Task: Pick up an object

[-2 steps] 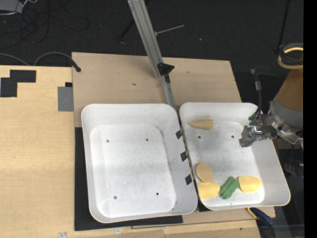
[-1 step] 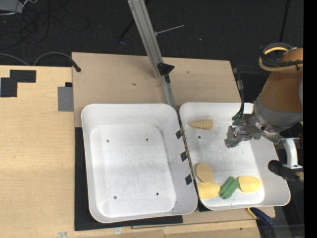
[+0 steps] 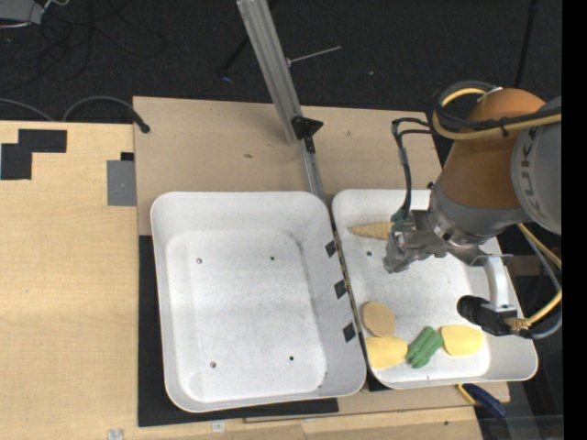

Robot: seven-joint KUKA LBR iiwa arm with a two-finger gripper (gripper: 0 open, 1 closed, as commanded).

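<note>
Pincer [image 3: 396, 257], state can't tell, hovers w/ cone-shaped object [image 3: 371, 230] just to its upper left, long axis pointing at it.

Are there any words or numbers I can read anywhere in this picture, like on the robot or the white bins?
None that can be read.
Robot arm: dark marks at the picture's right edge, cut off and too blurred to make out.
Left bin and right bin: no writing on them.
Toy foods, like the green one: no labels.
</note>
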